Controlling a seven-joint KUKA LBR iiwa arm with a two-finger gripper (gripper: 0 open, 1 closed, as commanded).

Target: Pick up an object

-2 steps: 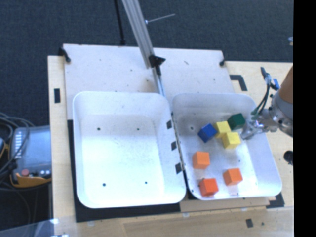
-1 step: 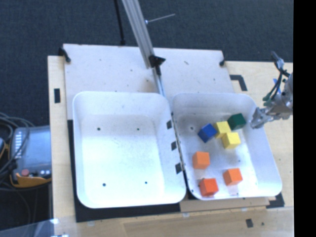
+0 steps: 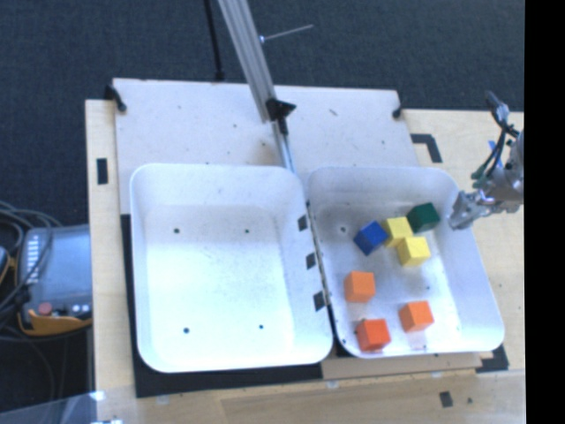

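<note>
Coloured cubes (image 3: 399,228) lie loose in the right bin (image 3: 477,272); whether the claw (image 3: 463,212) is open, I cannot tell.

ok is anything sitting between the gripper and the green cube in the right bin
Nothing visible does. The gripper hovers at the right bin's right rim, and the green cube is the block nearest it. The yellow cubes lie beyond the green one.
</note>
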